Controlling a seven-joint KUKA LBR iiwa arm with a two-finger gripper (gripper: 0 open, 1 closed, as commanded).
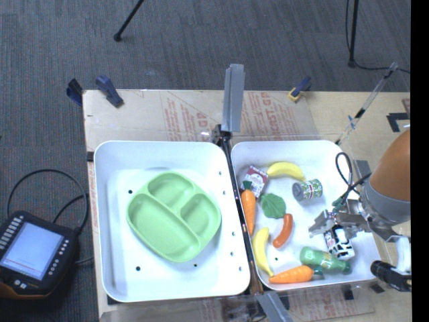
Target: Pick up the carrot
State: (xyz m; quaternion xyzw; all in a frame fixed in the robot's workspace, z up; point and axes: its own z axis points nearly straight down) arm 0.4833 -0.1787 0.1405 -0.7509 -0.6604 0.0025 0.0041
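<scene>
- The counter (181, 116) is bare brown board with red print; 3 blue clamps sit at its far edge, over dark grey carpet (60, 39).
- 2 white bins: the left bin (107, 180) holds a green divided plate (174, 215).
- The right bin (332, 149) holds 2 carrots: one carrot (249, 208) by the divider, another carrot (292, 274) along the near wall, touching a green bottle (324, 259).
- The end effector (337, 237) hovers above the bottle; I cannot tell its finger state.
- A tablet (32, 250) lies on the floor, left.
</scene>
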